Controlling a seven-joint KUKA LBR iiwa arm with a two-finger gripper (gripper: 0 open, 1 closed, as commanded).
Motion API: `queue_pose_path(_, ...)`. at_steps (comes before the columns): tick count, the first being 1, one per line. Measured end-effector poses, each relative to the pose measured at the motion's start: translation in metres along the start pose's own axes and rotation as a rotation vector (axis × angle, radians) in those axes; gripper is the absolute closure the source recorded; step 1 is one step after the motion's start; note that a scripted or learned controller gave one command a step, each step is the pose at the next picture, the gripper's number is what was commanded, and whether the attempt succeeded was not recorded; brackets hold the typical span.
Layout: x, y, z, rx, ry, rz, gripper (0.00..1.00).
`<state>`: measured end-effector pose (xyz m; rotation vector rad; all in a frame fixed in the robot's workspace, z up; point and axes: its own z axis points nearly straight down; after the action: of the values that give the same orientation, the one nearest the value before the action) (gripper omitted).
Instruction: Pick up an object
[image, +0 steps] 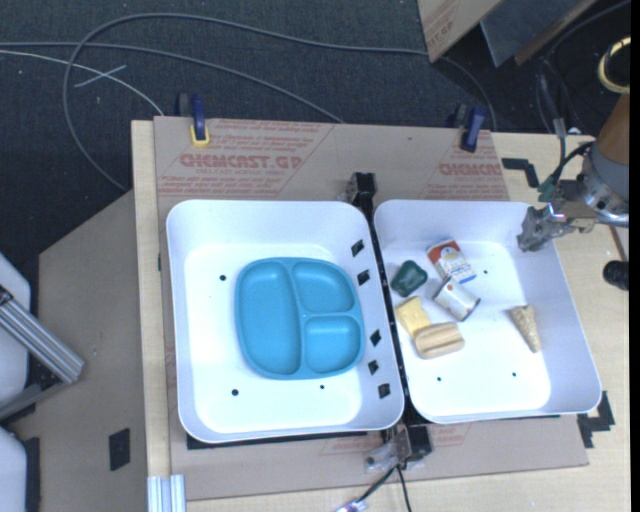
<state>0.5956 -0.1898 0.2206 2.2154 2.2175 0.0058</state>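
The right bin (560, 385) holds several small objects: a dark green piece (408, 277), a red-and-white packet (449, 261), a small white can-like item (456, 298), a yellow block (411, 316), a tan bread-like roll (439, 341) and a tan wedge (526, 327). My gripper (535, 229) hangs at the bin's upper right edge, above and to the right of these objects, apart from all of them. Nothing shows between its fingers.
The left bin (195, 370) carries a blue divided plate (299, 317). Black clips run along the seam between the two bins. Blue clamps (198, 118) hold the cardboard base at the back. Cables lie on the dark floor behind.
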Motion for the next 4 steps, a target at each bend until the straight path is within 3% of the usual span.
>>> queue_pose_path(1,0.0,0.002,-0.055,0.0,0.0,-0.001,1.0)
queue_pose_path(4,0.153,-0.005,-0.038,0.009,0.005,-0.005,1.0)
